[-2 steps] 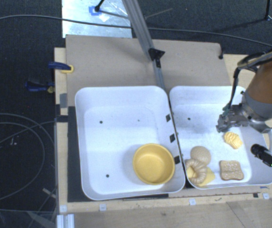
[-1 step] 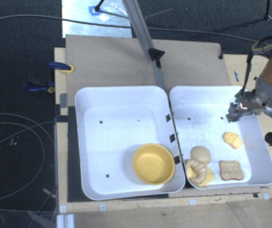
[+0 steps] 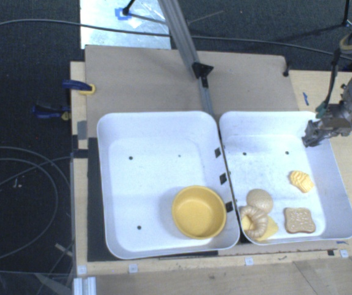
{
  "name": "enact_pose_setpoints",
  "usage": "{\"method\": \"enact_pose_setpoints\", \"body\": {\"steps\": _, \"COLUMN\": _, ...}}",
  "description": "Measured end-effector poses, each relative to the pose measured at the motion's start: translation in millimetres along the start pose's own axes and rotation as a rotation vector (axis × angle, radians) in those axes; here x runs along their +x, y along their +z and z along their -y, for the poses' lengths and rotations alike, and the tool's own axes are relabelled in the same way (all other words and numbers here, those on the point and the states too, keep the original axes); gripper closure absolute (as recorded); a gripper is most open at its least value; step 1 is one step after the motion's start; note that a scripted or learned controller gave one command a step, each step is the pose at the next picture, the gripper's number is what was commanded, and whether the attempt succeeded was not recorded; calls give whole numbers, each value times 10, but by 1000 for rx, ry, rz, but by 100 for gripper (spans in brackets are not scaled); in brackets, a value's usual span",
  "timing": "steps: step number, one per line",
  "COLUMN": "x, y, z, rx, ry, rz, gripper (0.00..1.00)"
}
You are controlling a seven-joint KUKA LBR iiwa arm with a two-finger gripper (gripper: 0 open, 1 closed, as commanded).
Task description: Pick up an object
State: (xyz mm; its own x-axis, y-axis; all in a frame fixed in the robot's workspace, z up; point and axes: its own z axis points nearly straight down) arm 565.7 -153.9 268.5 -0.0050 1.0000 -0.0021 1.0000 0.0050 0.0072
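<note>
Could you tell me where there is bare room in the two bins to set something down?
Left bin: bare everywhere but the near right corner, taken by the yellow bowl. Right bin: its far half is bare, beside the end effector; its near edge is crowded with the pastry pile, cracker and yellow piece.

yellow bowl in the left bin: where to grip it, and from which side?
Take the yellow bowl by its rim, coming straight down with one finger inside and one outside. It sits upright and open. I'd pick the rim's upper-left arc, since the lower right lies close to the bin walls.
</note>
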Motion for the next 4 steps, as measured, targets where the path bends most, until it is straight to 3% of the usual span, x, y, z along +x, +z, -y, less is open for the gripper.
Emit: {"method": "enact_pose_setpoints", "body": {"steps": 4, "x": 2020, "y": 366, "z": -62, "rx": 7, "ry": -5, "rz": -4, "gripper": 100}}
